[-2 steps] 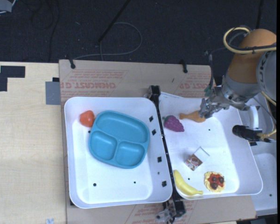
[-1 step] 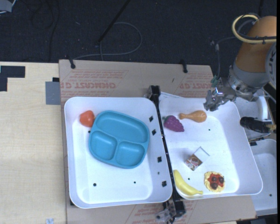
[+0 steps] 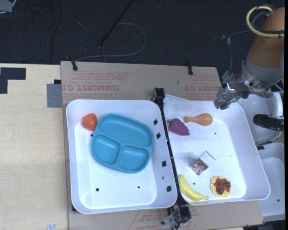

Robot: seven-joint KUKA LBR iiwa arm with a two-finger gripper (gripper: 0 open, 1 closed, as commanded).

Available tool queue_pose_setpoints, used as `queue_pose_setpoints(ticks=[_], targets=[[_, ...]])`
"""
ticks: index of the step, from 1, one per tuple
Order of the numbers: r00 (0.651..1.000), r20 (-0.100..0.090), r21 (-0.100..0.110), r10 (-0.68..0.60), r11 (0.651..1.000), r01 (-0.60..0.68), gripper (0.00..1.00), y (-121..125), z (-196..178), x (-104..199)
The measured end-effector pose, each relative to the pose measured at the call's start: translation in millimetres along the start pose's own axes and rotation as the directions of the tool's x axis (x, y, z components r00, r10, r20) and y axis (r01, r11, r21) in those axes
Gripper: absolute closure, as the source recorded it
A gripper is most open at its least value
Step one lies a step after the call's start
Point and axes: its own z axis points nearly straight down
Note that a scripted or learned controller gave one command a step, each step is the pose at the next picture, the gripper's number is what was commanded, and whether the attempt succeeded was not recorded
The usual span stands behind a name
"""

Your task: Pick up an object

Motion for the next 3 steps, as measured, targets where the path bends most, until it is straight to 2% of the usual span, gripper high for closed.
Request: queue_pose_setpoints(ticks=[1,3], targets=[[1.000,-0.002,0.005,-0.002,1.000,0.002,1.00,-16.6,3.1,39.3],[1.000,-0.003,0.008,-0.003,1.000,0.003,1.00,-48.6,28.5,140.6]])
